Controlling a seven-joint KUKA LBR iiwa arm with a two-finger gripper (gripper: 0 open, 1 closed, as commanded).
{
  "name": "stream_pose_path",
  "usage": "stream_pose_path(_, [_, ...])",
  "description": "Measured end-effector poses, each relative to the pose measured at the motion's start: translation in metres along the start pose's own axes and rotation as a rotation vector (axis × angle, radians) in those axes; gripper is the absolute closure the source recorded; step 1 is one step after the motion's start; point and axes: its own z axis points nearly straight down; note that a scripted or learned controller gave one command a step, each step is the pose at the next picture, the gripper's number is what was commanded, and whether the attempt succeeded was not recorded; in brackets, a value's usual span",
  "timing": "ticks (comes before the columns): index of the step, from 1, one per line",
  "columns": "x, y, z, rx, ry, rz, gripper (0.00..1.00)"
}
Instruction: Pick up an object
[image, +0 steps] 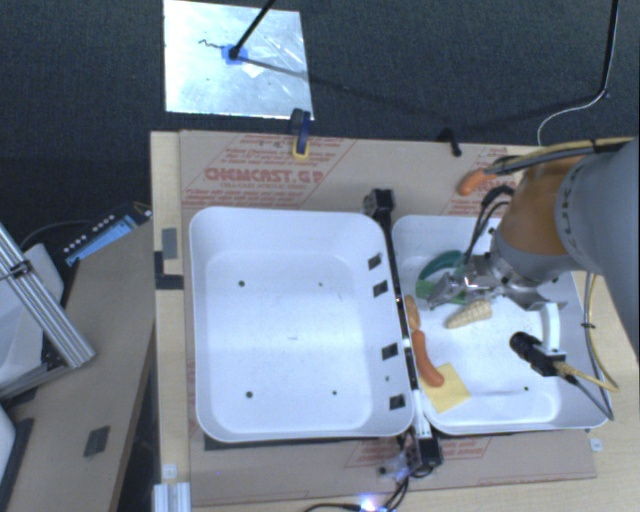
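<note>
1. Gripper (458, 286) low in upper-left part of right bin (500, 420). Grip width unreadable from this angle: cannot tell open or closed. Nothing visibly held.
2. Green piece (438, 266) hard against gripper's left side; touching or merely overlapping, cannot tell. Corn (468, 316) just below gripper, near, seemingly apart.
3. Further out: sausage (428, 362) along bin's left wall, yellow square (449, 388) touching its lower end.
4. Arm (590, 215) over bin's right half. Left bin (290, 330) well apart from the action.
5. Probable target by nearness: green piece or corn. No lift yet, by the look of it.
6. Risks, as judged:
   - Closing between the 2 candidates and catching neither.
   - Green piece looks thin and curved: likely to slip out or be pinched by an edge only.
   - Corn tapered and round: liable to roll or squirt sideways under an off-centre squeeze.
   - Descending too far: scraping the bin floor.
</note>
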Motion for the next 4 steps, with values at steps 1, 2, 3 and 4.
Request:
stream_pose_path(1, [0.029,0.068,0.002,0.006,-0.004,0.01,0.0])
stream_pose_path(2, [0.026,0.067,-0.01,0.006,-0.008,0.008,1.0])
stream_pose_path(3, [0.128,0.084,-0.106,-0.006,0.0,0.001,1.0])
stream_pose_path(4, [0.185,0.083,-0.166,-0.001,0.0,0.005,1.0])
